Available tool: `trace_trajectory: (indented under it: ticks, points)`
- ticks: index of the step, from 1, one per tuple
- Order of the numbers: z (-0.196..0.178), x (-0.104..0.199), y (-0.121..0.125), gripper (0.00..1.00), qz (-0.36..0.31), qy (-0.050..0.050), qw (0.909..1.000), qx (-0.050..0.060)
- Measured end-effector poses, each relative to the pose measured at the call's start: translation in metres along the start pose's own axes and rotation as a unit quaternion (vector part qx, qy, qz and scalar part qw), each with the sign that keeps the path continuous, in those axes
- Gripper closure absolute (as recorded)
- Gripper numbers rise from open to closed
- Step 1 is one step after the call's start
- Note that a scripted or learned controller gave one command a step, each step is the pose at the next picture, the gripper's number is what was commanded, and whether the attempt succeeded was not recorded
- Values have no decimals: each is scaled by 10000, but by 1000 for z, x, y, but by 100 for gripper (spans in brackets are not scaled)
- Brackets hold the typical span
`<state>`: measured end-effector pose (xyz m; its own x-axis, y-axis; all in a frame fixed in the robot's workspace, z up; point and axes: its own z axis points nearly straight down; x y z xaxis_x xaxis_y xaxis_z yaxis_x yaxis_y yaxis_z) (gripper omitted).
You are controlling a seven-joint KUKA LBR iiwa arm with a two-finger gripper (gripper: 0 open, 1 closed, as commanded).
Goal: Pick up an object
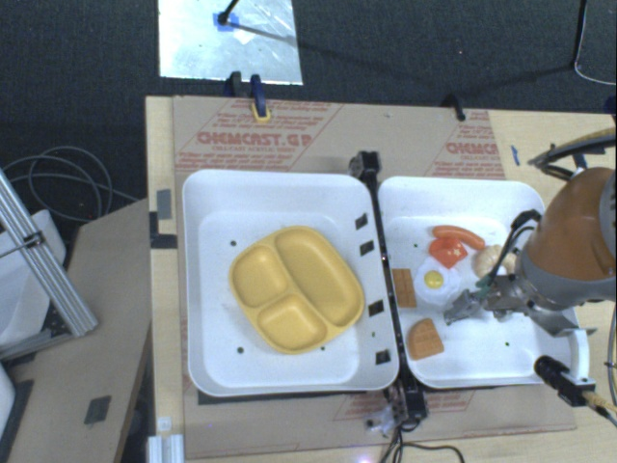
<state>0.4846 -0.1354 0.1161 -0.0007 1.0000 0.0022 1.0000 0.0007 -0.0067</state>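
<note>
The right bin [501, 196] holds several toy foods. A red-orange sausage [457, 234] lies at the back, with a red piece [446, 252] just in front of it. A fried egg [434, 282] sits at the middle left, and a beige lump [489, 258] lies to the right of the red piece. A brown cracker [403, 287] rests by the left wall. A tan bread slice [424, 338] lies at the front left. My gripper [462, 307] hangs low over the bin floor, just right of the egg and above the bread slice. Nothing shows in its grasp.
The left bin [207, 258] holds a yellow divided plate [295, 287]. A black divider with clips [378, 268] runs between the bins. The arm's orange band [578, 230] covers the right bin's right side. A shiny sheet [229, 25] lies on the floor behind the bench.
</note>
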Motion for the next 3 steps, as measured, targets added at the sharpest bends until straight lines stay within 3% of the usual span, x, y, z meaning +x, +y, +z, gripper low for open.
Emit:
trace_trajectory:
  ticks: [1, 2, 3]
  points:
    - [-157, 43, 41, 0, -56, -19, 9999, -134]
    - [-65, 37, 0, 0, 5, -3, 10000, -7]
    - [-218, 43, 3, 0, -32, -22, 9999, -128]
